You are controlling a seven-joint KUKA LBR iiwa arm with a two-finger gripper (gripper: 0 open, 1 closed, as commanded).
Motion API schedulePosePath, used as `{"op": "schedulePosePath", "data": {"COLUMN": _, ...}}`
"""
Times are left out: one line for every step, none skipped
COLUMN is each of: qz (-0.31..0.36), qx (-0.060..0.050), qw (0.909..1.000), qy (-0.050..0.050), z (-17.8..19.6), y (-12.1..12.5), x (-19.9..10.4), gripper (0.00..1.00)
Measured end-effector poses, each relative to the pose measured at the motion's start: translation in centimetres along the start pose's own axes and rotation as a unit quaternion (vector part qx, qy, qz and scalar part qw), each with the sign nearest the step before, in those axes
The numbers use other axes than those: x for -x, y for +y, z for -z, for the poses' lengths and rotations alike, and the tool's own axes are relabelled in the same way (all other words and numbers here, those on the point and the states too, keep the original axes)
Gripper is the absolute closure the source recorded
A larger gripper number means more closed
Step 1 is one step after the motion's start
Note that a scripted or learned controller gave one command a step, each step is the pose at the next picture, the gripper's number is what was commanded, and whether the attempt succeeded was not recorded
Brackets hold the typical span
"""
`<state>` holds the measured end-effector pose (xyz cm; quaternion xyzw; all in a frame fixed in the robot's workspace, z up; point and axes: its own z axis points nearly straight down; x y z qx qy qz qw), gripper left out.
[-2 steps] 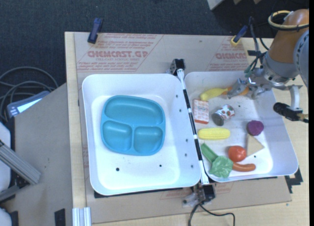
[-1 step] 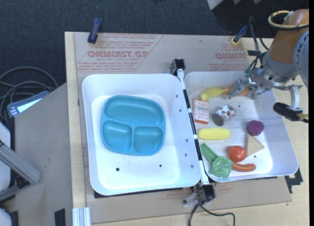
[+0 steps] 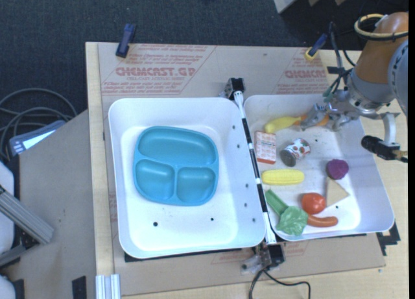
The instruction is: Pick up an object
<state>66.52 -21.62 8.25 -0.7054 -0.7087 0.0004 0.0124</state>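
Observation:
The right bin [image 3: 376, 191] holds several toy foods. A yellow banana [image 3: 282, 124] lies near its far wall, with a red and white carton [image 3: 265, 146] and a small can [image 3: 295, 152] just below it. Further toward the front are a corn cob [image 3: 282, 176], a purple piece [image 3: 336, 168], a tan wedge [image 3: 335, 192], a red tomato [image 3: 312, 202], an orange-red pepper [image 3: 322, 221] and green lettuce [image 3: 292, 220]. My gripper [image 3: 321, 116] is low at the bin's far edge, just right of the banana's tip. I see nothing held in it.
In the left bin [image 3: 123, 129] lies a blue divided tray [image 3: 175, 165]. The grey arm with its orange band [image 3: 379, 51] comes in from the upper right. Clamps [image 3: 125, 39] sit at the cardboard's far edge, and cables lie on the floor at left.

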Motion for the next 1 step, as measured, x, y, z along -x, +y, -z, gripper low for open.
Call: {"op": "schedulePosePath", "data": {"qz": 0.0, "qx": 0.0, "qw": 1.0, "qy": 0.0, "z": 0.0, "y": 0.0, "x": 0.0, "gripper": 0.0}}
